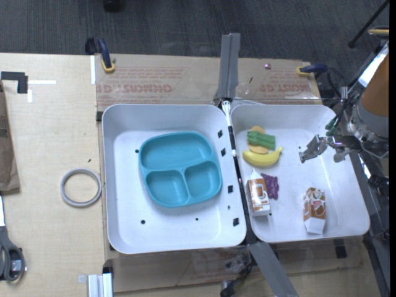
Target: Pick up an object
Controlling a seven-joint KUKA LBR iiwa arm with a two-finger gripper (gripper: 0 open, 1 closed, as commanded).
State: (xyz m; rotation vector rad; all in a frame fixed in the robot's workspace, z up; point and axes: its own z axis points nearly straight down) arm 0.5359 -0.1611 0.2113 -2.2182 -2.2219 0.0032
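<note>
Your end effector (317, 148) hovered spread and empty; descending there, it risked closing between banana (262, 158) and carton (314, 210).

**Toy foods lying loose in the right white bin**

Resting near the bin's far left: a yellow plastic banana (262, 158), curving upward, touching a green ridged plastic vegetable (260, 139) just behind it. Lying nearer, against the bin's left wall: a small brown-and-white carton (258, 194), on its side, with a purple plastic grape bunch (271, 185) sitting just beside it. Lying apart, toward the near right corner: a second small brown-and-white carton (314, 210).
</note>
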